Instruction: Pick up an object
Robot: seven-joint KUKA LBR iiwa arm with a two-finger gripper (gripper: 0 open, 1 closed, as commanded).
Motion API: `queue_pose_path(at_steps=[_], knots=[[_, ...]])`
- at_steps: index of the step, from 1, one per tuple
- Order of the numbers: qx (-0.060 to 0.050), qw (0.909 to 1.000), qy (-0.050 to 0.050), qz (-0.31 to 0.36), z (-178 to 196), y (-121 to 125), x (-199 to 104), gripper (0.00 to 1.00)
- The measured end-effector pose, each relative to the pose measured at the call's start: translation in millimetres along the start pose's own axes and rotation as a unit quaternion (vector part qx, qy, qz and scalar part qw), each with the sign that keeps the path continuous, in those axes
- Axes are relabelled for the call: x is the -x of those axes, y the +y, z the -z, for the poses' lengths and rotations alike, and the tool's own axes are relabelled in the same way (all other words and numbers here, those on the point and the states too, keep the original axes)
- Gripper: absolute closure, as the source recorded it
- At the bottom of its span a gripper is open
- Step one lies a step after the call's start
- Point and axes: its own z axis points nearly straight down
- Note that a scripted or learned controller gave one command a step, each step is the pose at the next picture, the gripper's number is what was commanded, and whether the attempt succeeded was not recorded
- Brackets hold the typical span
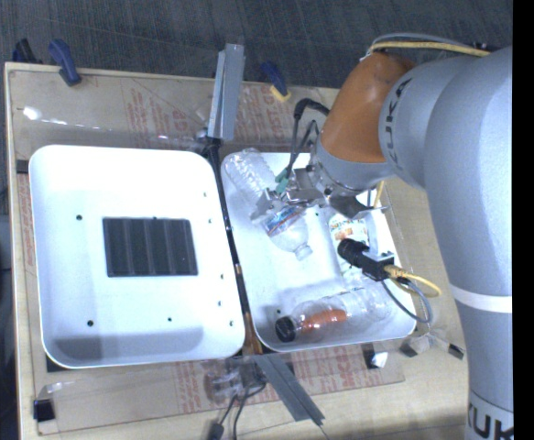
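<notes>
Your nearest target is the clear bottle (271, 200), lying on its side in the far half of the right bin (248, 273), slanting from the far-left corner toward the middle. It looks empty or nearly so, so judge it light, thin-walled and slick; it should dent under a hard squeeze and roll if you nudge it along its round side. Take it across the body near the label, with the closing direction square to its long axis, not at the tapered neck.

The gripper (289, 191) hangs right over that bottle's midsection. You cannot tell from here whether it is released or clenched, nor whether it has the bottle, since the wrist hides the tips.

A second bottle (326, 317) lies along the bin's near wall, dark cap toward the near-left corner, something reddish inside. It is probably a little heavier, and the wall crowds one side of it, leaving poor room for a grasp there.

By the right wall, a small packet (349, 230) and the arm's black cable fitting (363, 259) sit close together. Keep clear of them.

The bin floor between the two bottles is open, and the left bin (65, 181) offers wide free room across the shared edge.
</notes>
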Motion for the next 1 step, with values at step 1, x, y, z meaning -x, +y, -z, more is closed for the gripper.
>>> queue_pose_path(at_steps=[1], knots=[[0.000,0.9998,0.000,0.021,27.1,16.4,-2.9,1.00]])
